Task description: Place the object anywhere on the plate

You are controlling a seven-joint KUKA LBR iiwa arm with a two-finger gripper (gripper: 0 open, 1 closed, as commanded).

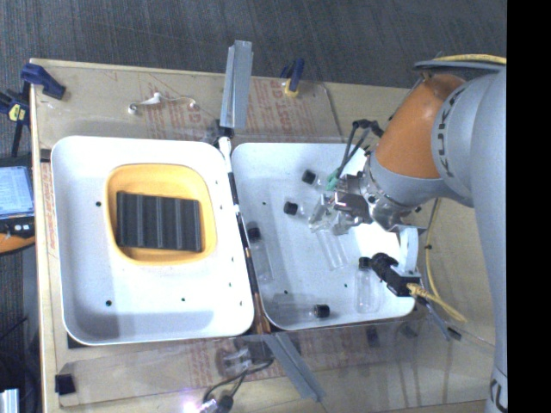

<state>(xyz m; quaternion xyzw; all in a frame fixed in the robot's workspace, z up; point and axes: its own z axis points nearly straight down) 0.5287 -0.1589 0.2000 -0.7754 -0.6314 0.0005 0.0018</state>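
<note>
A yellow plate (pixel 158 179) lies in the left bin (pixel 77 308). On it rests a dark grey ribbed block (pixel 159 222) that covers most of the plate's middle. My gripper (pixel 331 216) hangs over the middle of the right bin (pixel 284 274), well to the right of the plate and apart from the block. Its clear parts blur against the white bin floor, and I see nothing dark held in it.
Several small black pieces (pixel 308 177) lie scattered on the right bin's floor. A metal bar (pixel 235 84) stands at the back between the bins. Blue clamps (pixel 41 79) grip the bench's far edge. Cables (pixel 430 304) trail beside the arm at right.
</note>
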